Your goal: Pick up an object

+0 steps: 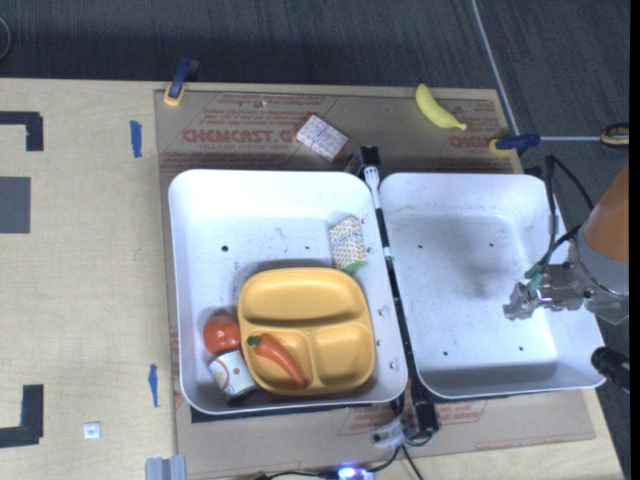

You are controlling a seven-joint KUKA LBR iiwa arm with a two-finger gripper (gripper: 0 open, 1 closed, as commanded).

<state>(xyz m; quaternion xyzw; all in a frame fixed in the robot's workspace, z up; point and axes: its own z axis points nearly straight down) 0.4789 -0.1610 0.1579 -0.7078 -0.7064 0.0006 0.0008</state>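
Left bin [190,268] holds a yellow divided tray [305,323].

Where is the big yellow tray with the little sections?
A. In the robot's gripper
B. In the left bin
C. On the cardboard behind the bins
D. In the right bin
B. The yellow tray lies in the left bin, with an orange toy carrot in one of its sections, while the gripper is over the right bin.
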